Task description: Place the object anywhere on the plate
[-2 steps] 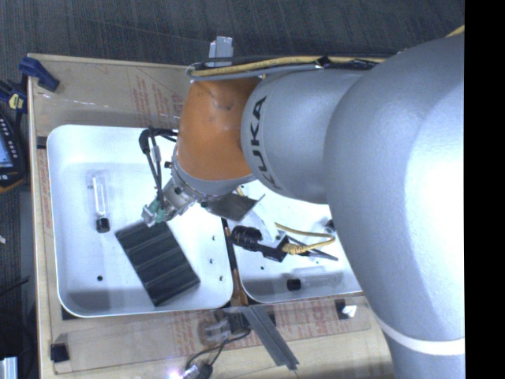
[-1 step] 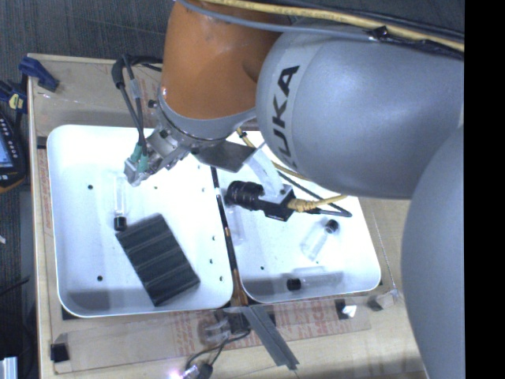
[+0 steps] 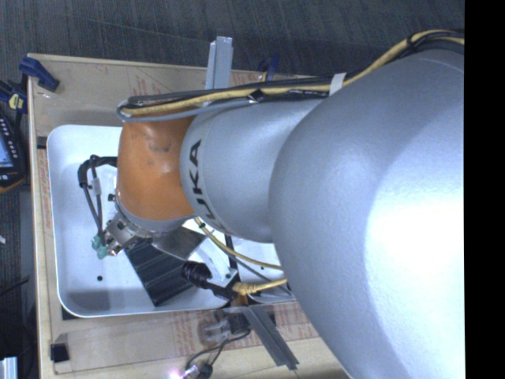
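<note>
Desk [image 3: 118, 77]: pale wood-toned surface, standing on dark carpeted floor [image 3: 118, 14]. One shallow white bin [image 3: 63, 212] rests directly on the desk at the left, rounded corners, its near wall in shadow. A blue clamp [image 3: 38, 71] sits at the desk's far left corner. A grey upright bracket [image 3: 220, 61] stands at the far edge. A grey metal bar [image 3: 272, 338] and a small clear fitting [image 3: 215, 328] with wires lie on the near edge strip. The desk's right portion is covered by the arm.
</note>
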Controlling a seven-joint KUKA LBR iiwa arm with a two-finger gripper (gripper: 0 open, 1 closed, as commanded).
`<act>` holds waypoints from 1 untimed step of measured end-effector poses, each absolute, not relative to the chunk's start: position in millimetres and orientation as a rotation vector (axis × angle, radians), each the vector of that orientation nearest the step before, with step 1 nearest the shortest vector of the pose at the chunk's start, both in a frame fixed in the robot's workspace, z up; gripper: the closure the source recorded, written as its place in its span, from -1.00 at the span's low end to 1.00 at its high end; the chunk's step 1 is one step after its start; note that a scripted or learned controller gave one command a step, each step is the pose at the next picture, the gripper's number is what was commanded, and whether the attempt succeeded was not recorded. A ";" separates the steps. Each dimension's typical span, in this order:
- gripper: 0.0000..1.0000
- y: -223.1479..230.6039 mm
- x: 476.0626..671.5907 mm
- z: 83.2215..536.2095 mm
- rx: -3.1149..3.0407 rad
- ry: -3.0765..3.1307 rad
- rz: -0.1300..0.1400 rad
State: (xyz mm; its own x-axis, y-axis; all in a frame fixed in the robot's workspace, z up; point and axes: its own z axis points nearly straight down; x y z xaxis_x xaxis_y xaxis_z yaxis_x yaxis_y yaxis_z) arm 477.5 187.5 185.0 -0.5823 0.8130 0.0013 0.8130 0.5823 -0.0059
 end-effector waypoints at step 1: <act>1.00 137.0 477.1 267.6 -1.188 -2.910 0.000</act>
